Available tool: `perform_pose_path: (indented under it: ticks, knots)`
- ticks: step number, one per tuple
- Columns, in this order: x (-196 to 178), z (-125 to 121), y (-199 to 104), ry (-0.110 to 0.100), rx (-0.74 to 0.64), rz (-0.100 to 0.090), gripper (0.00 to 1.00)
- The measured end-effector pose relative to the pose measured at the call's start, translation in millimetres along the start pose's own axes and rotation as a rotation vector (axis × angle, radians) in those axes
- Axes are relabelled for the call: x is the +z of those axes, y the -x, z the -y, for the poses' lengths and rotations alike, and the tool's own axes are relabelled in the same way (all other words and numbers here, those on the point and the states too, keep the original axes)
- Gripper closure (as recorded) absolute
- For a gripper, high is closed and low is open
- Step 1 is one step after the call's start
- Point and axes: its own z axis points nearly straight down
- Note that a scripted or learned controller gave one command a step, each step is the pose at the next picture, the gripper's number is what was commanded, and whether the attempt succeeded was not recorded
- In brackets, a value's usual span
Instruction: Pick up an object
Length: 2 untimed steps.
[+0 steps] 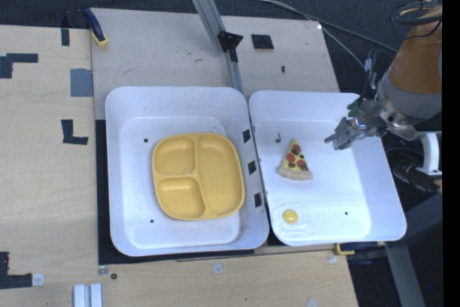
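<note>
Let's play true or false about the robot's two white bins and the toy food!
1. The yellow plate lies in the left bin. True.
2. The pizza slice sits on the plate. False: it lies in the right bin.
3. The fried egg lies nearer the camera than the pizza slice. True.
4. The gripper holds the fried egg. False: it hovers at the right bin's right side, away from the egg.

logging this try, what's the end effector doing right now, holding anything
end effector: fingers look spread open, nothing between them, above the right bin, right of the pizza slice.
</note>
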Motion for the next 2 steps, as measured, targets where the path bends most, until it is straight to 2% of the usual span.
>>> perform_pose_path:
  ticks: [1, 2]
  knots:
    - [4, 4, -61, -0.002, -0.001, 0.000, 1.00]
    - [2, 2, -105, -0.002, 0.000, 0.000, 1.00]
